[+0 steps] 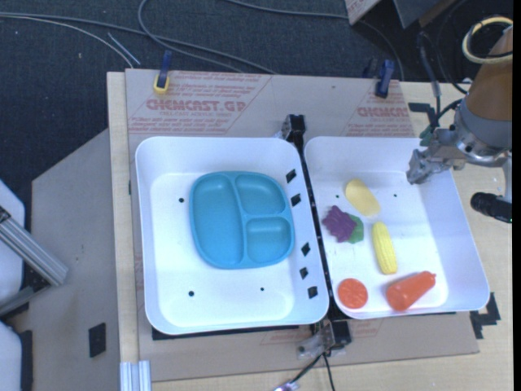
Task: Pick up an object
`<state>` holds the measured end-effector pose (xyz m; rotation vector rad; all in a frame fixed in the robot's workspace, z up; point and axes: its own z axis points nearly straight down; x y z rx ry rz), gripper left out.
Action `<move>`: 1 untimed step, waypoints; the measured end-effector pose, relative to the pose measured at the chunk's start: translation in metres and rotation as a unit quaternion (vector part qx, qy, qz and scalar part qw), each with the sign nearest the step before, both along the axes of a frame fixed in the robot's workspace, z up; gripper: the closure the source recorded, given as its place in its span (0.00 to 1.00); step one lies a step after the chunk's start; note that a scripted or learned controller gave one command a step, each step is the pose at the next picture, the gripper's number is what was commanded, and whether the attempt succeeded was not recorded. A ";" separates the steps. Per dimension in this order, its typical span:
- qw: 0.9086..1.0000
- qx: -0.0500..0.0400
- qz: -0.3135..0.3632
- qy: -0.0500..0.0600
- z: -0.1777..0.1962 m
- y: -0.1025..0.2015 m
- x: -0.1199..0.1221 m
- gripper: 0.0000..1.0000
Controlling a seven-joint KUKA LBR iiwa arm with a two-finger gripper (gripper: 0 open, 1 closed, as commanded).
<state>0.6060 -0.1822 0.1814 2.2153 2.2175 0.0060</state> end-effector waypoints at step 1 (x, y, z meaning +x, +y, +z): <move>1.000 0.000 0.000 0.000 0.063 0.000 0.008 1.00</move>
